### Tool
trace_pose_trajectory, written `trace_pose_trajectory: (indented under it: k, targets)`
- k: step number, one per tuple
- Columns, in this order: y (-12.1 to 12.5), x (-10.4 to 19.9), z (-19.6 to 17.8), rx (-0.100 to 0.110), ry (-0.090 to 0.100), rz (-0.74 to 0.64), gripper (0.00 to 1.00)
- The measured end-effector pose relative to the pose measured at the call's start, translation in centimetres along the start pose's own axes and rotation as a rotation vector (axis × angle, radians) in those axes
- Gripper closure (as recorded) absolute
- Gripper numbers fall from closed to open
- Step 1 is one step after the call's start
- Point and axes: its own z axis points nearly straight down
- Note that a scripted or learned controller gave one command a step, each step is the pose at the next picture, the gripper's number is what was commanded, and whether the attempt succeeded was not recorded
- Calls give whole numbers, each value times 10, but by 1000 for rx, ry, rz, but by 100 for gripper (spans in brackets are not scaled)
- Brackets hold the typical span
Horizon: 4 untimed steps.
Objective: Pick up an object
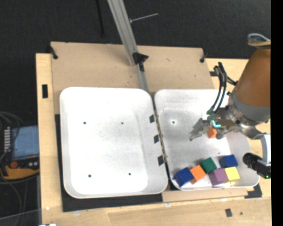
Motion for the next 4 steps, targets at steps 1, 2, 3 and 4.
trace_pose_trajectory:
  k: [1,2,3,4]
  targets:
    - [0,0,-1,-4,0,4,0]
    - [3,-1,41,2,-2,5,0]
    - [-2,-8,86,4,-1,5,0]
    - [-7,-12,129,3,-1,5,0]
